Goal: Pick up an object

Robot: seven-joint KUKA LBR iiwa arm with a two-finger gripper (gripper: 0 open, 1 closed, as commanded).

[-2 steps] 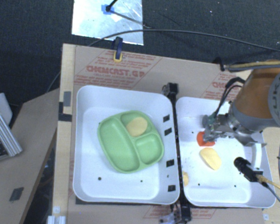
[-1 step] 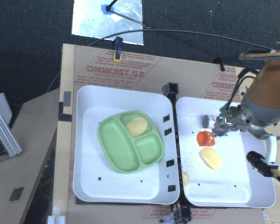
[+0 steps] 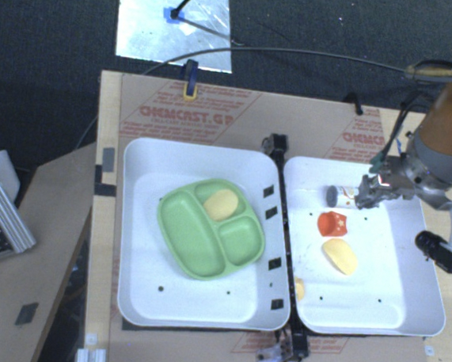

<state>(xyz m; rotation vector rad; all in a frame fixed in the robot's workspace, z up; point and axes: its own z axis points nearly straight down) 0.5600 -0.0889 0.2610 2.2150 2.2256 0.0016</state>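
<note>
The right bin (image 3: 404, 313) holds a red object (image 3: 332, 223), a yellow oval object (image 3: 340, 256) just below it, and a small grey cylinder (image 3: 332, 196) near the bin's far side. A small yellow piece (image 3: 299, 288) lies at the bin's left edge. My gripper (image 3: 366, 194) reaches in from the right and hangs low just right of the grey cylinder, above and right of the red object. Nothing shows between its fingers. In the left bin (image 3: 144, 288) sits a green divided plate (image 3: 209, 229) with a pale yellow object (image 3: 222, 204) in its top compartment.
A black clamp strip (image 3: 282, 221) runs between the two bins. The bins rest on a brown cardboard sheet (image 3: 216, 116). A black part of the arm (image 3: 442, 251) juts over the right bin's right side. An aluminium rail (image 3: 0, 210) stands at the far left.
</note>
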